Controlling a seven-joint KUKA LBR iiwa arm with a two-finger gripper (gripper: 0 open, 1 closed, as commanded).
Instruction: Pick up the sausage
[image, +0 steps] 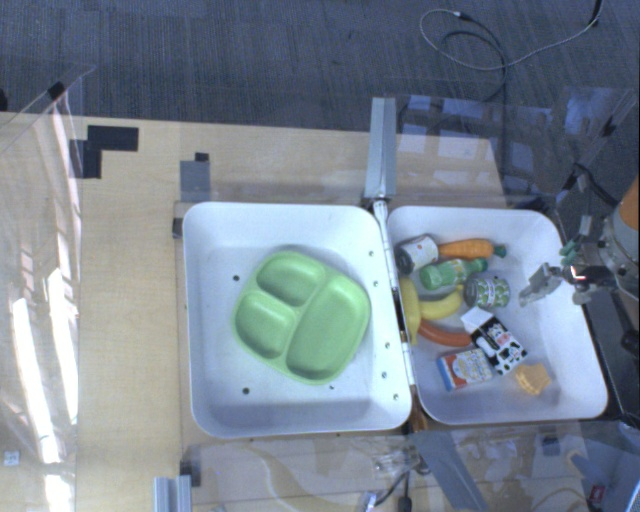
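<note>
Grey pincer: I see the gripper (548, 282) at the right edge of the frame, above the right side of the right bin (590, 395); one grey finger (540, 284) slants down and left, and I cannot tell whether the pincer is open or closed. Nothing shows between its fingers.
Arm: I see it reach in from the right edge, with a scrap of orange band at the frame's margin.
Nearest item: a small green and white can (487, 292) lies just left of the pincer, apart from it.
Sausage: the red-orange sausage (446, 335) lies in the lower middle of the right bin, below the banana (443, 304), its right end beside the black and white cow toy (499, 343).
Other right-bin items: an orange carrot (466, 249) near the top, a green bottle (447, 273) under it, a white jar with a dark end (417, 250) to the upper left, a red and white carton (465, 369) at the bottom, a yellow cheese wedge (532, 378) to its right.
Left bin: the left bin (205, 400) holds a green divided plate (301, 316), tilted, in its middle.
Bench: I see pale wood bench (120, 330) around both bins.
</note>
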